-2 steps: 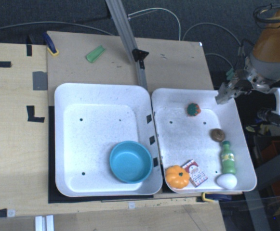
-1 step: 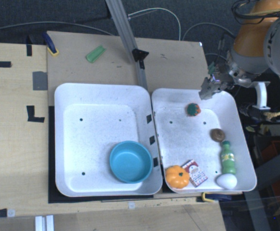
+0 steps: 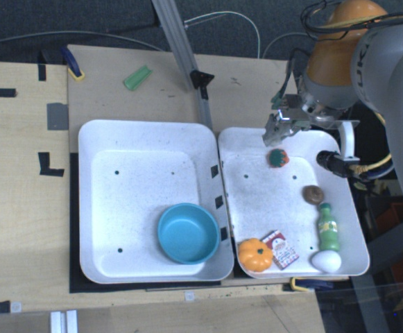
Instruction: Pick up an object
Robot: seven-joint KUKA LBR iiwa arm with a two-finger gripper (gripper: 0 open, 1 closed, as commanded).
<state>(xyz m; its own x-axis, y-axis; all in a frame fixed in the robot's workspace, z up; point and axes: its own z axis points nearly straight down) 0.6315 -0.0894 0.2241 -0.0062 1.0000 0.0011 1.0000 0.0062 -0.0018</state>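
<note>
The gripper [image 3: 277, 134] hangs over the far end of the right bin [image 3: 253, 186], just above and beside a small green-and-red ball-like toy [image 3: 278, 158]. Whether its fingers are spread or pressed together I cannot tell from this slanted view; nothing shows between them, so I judge it holds nothing.

The toy looks like the nearest candidate for the pick. To do the step well, the gripper should centre over the toy, not to its far side, and come straight down with the fingers wide enough to straddle it. The toy is small and round, so it may roll or squirt out if the fingers close off-centre. It lies near the bin's far wall, which leaves little room on that side for a finger.

Further out in the same bin lie 5 more things: a brown rounded lump [image 3: 313, 194] near the right wall, a green bottle [image 3: 328, 231] lying just below it, a white egg-shaped thing [image 3: 326, 261] touching or nearly touching the bottle's lower end, a red-and-white packet [image 3: 281, 248], and an orange pumpkin toy [image 3: 256, 254] against the packet's left edge. All are well apart from the green-and-red toy, so none blocks the descent.

The left bin [image 3: 111, 186] holds 1 blue bowl [image 3: 187, 232]. A green block [image 3: 136, 78] rests on the bench [image 3: 21, 186] beyond the bins, and a grey pole [image 3: 177, 33] slants down toward the gap between them.
</note>
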